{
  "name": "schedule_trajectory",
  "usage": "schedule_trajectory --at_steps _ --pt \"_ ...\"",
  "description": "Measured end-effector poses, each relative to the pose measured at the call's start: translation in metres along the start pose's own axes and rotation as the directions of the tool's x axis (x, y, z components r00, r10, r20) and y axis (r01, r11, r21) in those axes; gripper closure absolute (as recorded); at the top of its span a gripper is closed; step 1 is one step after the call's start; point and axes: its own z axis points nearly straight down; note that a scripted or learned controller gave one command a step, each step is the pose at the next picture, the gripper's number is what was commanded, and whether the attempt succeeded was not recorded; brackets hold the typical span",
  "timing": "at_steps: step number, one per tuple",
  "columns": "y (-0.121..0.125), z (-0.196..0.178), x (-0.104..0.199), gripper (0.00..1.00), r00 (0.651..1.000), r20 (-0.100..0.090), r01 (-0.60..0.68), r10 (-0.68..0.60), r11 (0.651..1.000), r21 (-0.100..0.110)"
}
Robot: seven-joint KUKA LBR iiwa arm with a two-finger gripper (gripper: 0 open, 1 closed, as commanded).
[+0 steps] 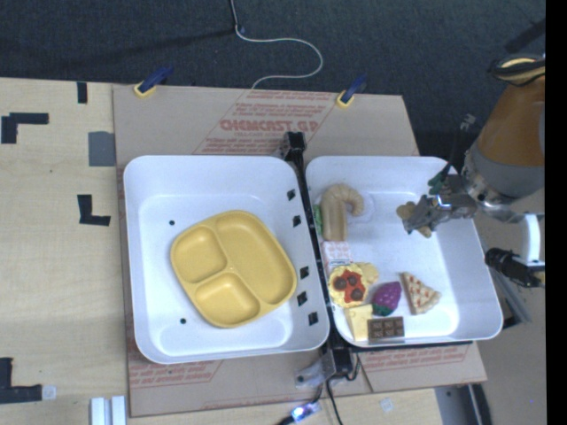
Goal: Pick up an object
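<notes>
While the gripper (418,217) hangs over the right bin (461,264), its state hard to tell, toy food lies there; brown cardboard (266,127) covers the bench (53,237), dark carpet (115,25) beyond

Count: two white bins, left bin (142,237) and right bin (461,273). One yellow divided tray (232,266). One pizza slice (418,292). One purple piece (386,297). One chocolate bar (385,328). Two clamps (152,81).
</notes>
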Motion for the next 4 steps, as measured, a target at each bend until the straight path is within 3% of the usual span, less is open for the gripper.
schedule_trajectory --at_steps 1,2,3,4 --pt "0.039 0.004 0.044 1.0 1.0 -0.001 0.002 -0.002 1.0 -0.001" --pt "0.058 0.001 0.098 1.0 1.0 -0.002 0.003 -0.003 1.0 -0.001" --pt "0.085 -0.018 0.12 1.0 1.0 0.0 0.0 0.0 1.0 -0.003" --pt "0.092 -0.014 0.128 1.0 1.0 0.001 -0.004 0.004 1.0 -0.001"
